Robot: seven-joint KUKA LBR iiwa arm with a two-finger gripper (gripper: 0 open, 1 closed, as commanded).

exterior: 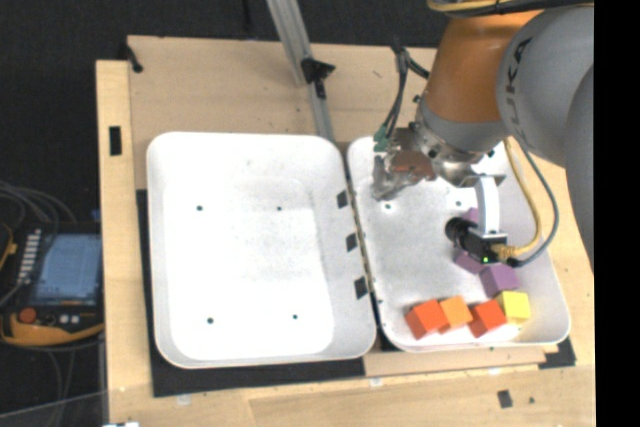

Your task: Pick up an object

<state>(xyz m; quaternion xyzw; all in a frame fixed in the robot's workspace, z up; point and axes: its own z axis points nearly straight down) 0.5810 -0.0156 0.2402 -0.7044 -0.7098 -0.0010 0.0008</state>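
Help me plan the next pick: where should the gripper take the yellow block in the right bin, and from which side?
Judging by this view, grip the yellow block across its open faces, coming straight down. A red block sits against its left and a purple block just behind, so those sides look crowded.

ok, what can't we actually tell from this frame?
- Gripper, camera view: blurred and small beneath the wrist; open or shut is unreadable, as is whether it holds anything.
- Purple blocks: partly covered by the black sensor and cable; count and shape unclear.
- Right bin: far right portion hidden under the arm.
- Orange and red blocks: packed together, boundaries hard to separate.
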